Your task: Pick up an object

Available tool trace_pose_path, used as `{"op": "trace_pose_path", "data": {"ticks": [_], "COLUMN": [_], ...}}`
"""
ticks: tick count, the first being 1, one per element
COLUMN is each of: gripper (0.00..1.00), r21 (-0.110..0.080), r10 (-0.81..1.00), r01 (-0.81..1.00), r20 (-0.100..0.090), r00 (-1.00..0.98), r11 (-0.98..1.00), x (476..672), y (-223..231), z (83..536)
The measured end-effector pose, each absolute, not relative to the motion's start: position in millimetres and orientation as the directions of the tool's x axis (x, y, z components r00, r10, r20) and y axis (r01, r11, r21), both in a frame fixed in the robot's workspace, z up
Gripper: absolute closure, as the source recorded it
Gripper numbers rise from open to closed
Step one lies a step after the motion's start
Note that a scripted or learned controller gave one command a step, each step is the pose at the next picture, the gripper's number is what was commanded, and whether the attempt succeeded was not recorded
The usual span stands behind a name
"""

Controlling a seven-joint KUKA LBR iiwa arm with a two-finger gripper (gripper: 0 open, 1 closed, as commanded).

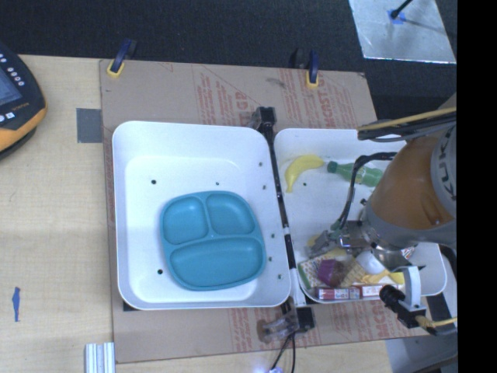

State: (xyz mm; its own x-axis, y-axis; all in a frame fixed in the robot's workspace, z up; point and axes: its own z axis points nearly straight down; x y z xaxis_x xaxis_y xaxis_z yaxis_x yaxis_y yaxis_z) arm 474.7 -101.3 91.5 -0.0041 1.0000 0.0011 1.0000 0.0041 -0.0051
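Objects for picking are seen heaped in the near corner of the right bin [311, 142]: a purple item [329, 270], a flat printed packet [351, 291] along the front wall, and pale pieces crowded together beside them. A yellow banana [299, 167] and a green bottle [359, 172] are seen lying apart near the far wall. The hand [342, 242] is lowered over the heap, with the grey and orange arm [415, 189] above it; whether it is spread or pressed together cannot be told, and nothing can be confirmed as pinched. A miss is judged likely, since the items touch and overlap, so that a neighbour could be nudged or two things caught at once. The flat packet could be pressed against the wall rather than lifted. A blue divided plate [213, 239] is seen alone in the left bin [132, 208] on the desk [46, 231].
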Motion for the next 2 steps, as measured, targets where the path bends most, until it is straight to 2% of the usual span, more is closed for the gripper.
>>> {"op": "trace_pose_path", "data": {"ticks": [1,2], "gripper": [0.00,0.00], "r21": [0.002,-0.008], "r10": [1.000,1.000], "r01": [1.000,1.000], "r20": [-0.001,0.002], "r00": [-0.004,-0.003], "r11": [0.004,0.003], "x": [529.1,504.4], "y": [-121,-102], "z": [96,91]}}
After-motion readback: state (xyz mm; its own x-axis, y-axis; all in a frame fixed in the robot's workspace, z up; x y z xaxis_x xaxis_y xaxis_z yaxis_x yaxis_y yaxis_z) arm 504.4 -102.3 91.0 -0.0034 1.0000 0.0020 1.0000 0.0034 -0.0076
